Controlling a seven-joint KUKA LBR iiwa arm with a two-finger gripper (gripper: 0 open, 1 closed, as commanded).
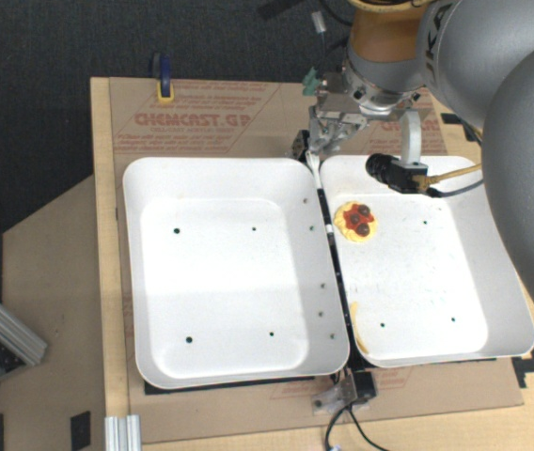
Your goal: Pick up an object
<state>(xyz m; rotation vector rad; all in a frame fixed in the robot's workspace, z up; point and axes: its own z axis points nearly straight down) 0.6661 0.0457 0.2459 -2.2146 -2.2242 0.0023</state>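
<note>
yellow disc (355, 222) lies ungrasped in the right bin (455, 280); the gripper (316, 154), jaw state untellable, probably must shift over it and descend.

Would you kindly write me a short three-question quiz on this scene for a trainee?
1. True or false: the yellow toy lies in the right bin.
2. Where is the gripper? A) by the far end of the seam between the bins B) right over the toy C) over the right bin's near edge
3. Fill in: the arm enters from the view's ____.
Key: 1 true; 2 A; 3 right.
</note>
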